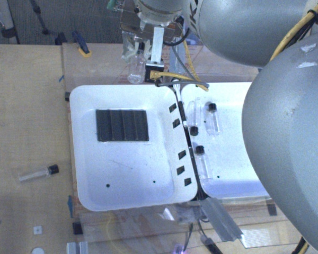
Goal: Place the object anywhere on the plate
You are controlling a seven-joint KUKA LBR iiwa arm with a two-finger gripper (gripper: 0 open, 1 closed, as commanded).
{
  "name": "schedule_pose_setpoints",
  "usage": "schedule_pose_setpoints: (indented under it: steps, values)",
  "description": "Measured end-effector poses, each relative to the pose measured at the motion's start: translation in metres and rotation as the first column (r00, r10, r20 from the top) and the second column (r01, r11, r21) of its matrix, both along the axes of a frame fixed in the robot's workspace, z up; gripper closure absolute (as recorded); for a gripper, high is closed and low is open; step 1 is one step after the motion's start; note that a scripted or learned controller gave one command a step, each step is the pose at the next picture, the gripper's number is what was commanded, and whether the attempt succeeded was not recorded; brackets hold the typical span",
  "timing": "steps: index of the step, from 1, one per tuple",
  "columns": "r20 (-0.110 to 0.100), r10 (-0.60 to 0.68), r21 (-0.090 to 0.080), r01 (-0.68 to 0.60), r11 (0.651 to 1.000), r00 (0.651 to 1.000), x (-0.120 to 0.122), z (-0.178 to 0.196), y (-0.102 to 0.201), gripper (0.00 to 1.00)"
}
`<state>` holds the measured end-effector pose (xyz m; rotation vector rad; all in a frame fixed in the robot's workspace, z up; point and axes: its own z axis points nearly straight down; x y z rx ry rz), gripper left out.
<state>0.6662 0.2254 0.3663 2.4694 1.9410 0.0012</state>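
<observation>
**Gripper up behind left bin, clear vial seen at its fingers**

Camera view, looking down at a slant:

- Arm comes in from the right; big grey links fill the upper right and right side. Orange band at top centre, above the wrist.
- Gripper [139,62] hangs past the far edge of the left bin [79,142], over the wooden bench [26,115], not over either bin.
- A clear vial [133,66] shows at the finger area, roughly upright, its bottom end near the bin's far rim. It looks to sit between the fingers, but they're see-through/cluttered w/ cables, so can't tell whether the claw is open or closed on it.
- Left bin: dark ribbed rectangular plate [122,125] lies flat in the far-left part of the floor. Nothing on it. A couple of small dark specks on the bin floor nearer the camera.
- Right bin [230,187]: three clear vials w/ black caps near the divider – one [212,118] far side, one [192,120] just beside the divider, one [201,160] nearer the camera. Much of this bin is hidden by the arm.
- Black tabs run along the rim between the bins.
- Another black-capped vial [38,172] lies on the bench left of the left bin, well apart from it.
- Blue clamp [80,45] at the far left corner of the bench.
</observation>
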Motion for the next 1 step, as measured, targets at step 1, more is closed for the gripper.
schedule_pose_setpoints:
  steps: [1]
  values:
    - [-0.006,-0.357,-0.003,0.357,0.934,0.934,-0.0459,-0.0317,0.0001,1.00]
